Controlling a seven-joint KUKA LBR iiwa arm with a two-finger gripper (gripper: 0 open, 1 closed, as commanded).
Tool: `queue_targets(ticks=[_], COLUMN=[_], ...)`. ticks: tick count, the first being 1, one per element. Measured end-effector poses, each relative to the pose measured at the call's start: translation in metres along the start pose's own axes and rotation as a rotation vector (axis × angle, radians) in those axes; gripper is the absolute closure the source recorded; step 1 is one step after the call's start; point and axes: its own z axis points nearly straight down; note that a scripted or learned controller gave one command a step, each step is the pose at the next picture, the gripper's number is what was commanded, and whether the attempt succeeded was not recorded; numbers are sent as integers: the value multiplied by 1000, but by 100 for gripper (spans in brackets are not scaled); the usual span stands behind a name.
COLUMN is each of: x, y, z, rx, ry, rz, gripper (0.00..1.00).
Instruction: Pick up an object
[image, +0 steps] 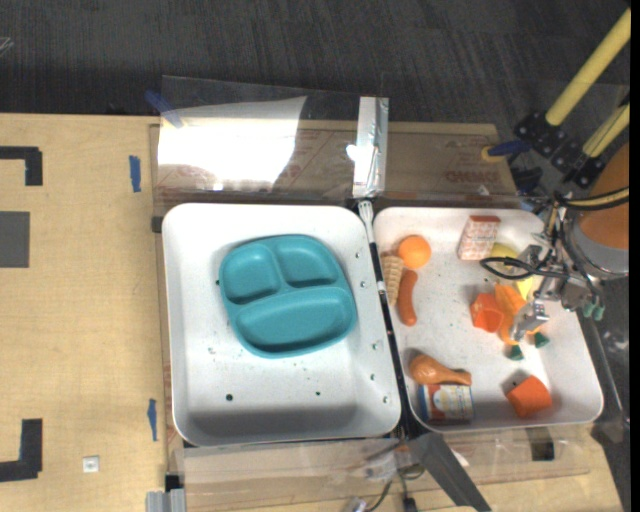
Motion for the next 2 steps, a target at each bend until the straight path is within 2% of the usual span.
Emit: queue_targets(ticks=[1,2], x=[-4,8], y=[-1,-2], z=[1,0], rx=[2,0], ry=[10,-2], rz=[91,210], gripper=[0,0])
